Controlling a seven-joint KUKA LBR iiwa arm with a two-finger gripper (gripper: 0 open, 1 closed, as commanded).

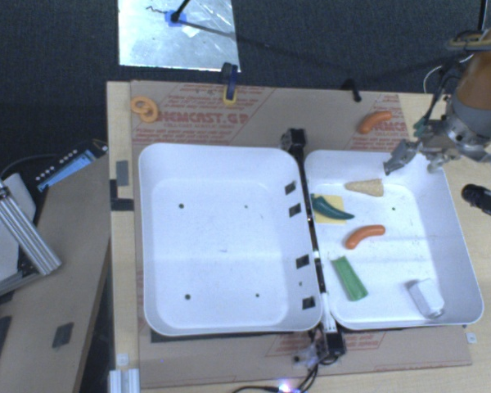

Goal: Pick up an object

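The tan wedge (pixel 365 187) lies nearest your gripper (pixel 415 159), in the right bin (pixel 450 219) by its far wall. The gripper hangs empty, fingers spread wide — descend there and you risk clipping the rim.

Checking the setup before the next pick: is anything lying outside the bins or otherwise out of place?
Yes. An orange sausage-shaped piece lies on the board behind the right bin, and an orange ring-shaped piece sits at the board's far left corner. Both are outside the bins.
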